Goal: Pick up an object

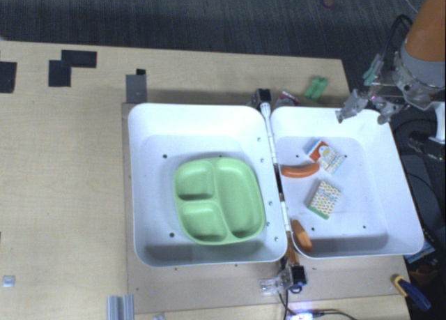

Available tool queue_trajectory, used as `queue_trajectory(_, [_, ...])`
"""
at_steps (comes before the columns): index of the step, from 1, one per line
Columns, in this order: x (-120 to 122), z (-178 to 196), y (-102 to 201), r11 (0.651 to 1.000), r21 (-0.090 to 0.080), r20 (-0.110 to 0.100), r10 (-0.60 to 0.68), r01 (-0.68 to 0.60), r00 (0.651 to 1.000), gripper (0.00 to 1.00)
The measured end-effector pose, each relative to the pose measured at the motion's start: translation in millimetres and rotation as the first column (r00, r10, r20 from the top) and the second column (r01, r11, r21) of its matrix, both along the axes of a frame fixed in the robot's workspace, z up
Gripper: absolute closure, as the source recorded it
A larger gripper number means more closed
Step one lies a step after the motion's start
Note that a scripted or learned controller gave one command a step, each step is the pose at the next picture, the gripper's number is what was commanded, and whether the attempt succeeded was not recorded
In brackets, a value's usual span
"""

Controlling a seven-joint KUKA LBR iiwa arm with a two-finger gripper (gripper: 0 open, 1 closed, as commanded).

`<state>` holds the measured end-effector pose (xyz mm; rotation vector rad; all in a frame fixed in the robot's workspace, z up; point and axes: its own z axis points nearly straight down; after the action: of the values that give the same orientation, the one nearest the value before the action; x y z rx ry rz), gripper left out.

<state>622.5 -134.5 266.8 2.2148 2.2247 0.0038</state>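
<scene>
White plastic forms both bins; the right bin [390,172] holds an orange hot dog [299,170], two small patterned packets [325,156] [324,199] and an orange piece [302,236] at its near left corner. The end effector [364,108] hangs above that bin's far rim, fingers spread apart and holding nothing, well apart from the packets, whose printing is too small to read. The left bin [146,172] holds a green divided tray [219,199].

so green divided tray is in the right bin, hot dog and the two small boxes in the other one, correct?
Not quite. The camera view shows the green divided tray in the left bin, not the right. The hot dog and the two small boxes lie in the right bin, so they are indeed in the other one.
</scene>
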Motion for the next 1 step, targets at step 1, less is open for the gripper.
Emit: queue_trajectory(1, [8.8,-168.3,-6.9,1.0,-0.002,0.008,-0.002,0.002,1.0,0.0])
